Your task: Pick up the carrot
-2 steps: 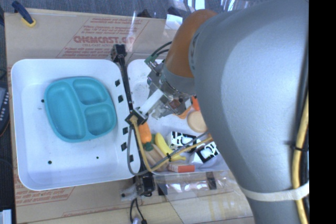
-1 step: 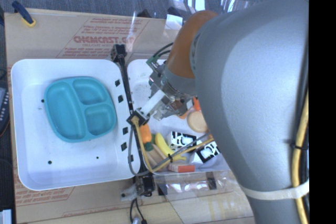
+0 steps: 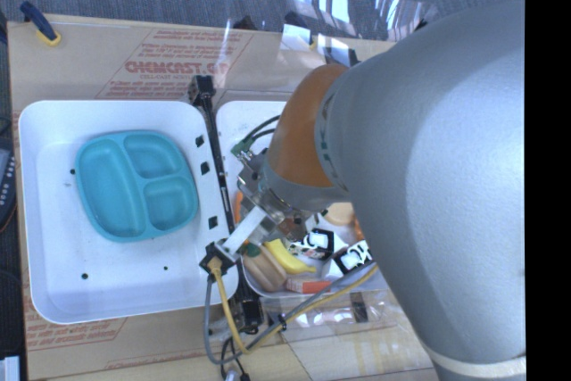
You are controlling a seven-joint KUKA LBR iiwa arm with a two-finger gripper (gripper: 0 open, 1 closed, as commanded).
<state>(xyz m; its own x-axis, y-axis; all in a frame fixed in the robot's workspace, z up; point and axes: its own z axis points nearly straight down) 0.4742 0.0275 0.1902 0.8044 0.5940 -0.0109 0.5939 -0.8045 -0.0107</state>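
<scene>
arm: big grey thing hanging over the right bin | end effector: buried under the wrist, can't tell its state | carrot: can't pick it out for sure, just some food bits poking out below the wrist | left bin: teal divided tray

Red print runs across the brown protective paper sheet lying behind the two white bins. The large line seems to read "CHEMCAST", with a few more letters after it that blur out near the clear panel's edge. Smaller red lines sit above and below that word, too fine to read. More faint red print shows on the same paper at the lower left corner, also illegible. Black-and-white marker tags under the arm carry blocky patterns, no readable letters.
</scene>
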